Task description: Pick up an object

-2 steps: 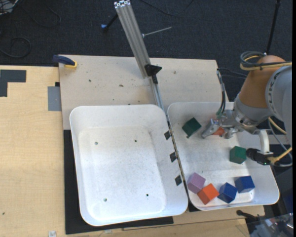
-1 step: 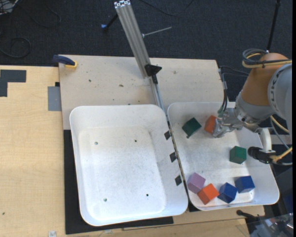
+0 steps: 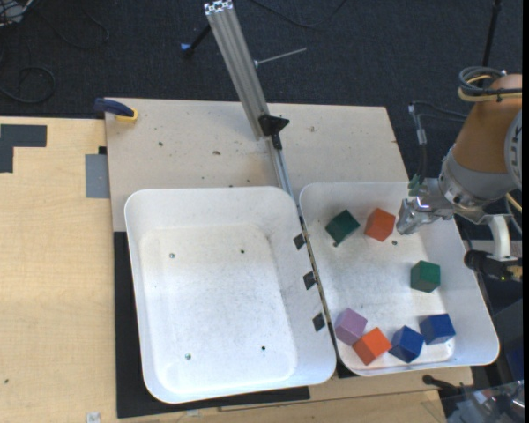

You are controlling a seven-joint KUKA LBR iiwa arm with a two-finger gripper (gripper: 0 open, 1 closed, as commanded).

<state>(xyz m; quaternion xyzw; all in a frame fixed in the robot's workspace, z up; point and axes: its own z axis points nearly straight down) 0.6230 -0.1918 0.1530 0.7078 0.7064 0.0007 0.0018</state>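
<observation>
The right bin (image 3: 476, 342) holds several small blocks. An orange block (image 3: 380, 224) and a dark green one (image 3: 342, 226) lie near its far edge. Another green block (image 3: 425, 276) sits mid-right. Along the near edge lie a purple block (image 3: 350, 325), an orange block (image 3: 371, 345) and two blue blocks (image 3: 406, 343) (image 3: 437, 328). My gripper (image 3: 408, 220) hangs just right of the far orange block, low over the bin, with nothing seen between its fingers.
The left bin (image 3: 159, 227) stands beside the right one, with black clips along the shared edge. A slanted aluminium rail (image 3: 241, 69) rises behind the bins. The arm's orange band (image 3: 485, 144) stands over the right bin's far right corner.
</observation>
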